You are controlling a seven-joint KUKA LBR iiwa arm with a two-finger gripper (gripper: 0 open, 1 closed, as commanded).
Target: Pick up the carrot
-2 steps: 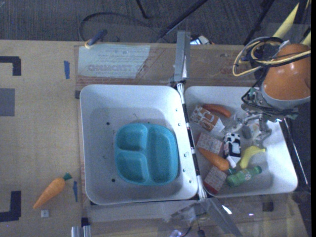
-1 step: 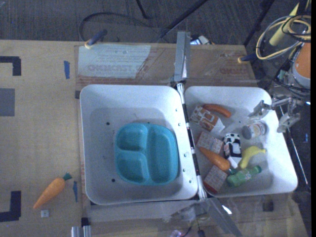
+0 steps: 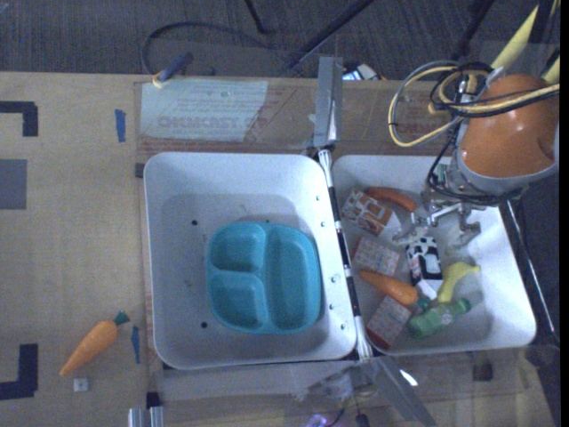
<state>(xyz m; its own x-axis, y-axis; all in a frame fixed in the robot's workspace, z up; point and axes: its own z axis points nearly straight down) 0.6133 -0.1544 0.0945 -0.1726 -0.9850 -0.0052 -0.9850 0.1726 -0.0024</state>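
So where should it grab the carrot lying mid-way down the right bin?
Probably around the middle, coming straight down from above: the carrot lies flat, long and narrow, so a grip across its width should fit best.

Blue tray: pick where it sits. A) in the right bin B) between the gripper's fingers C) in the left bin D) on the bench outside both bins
C: the blue tray lies flat on the floor of the left bin, while the gripper hangs over the right bin among the toys.
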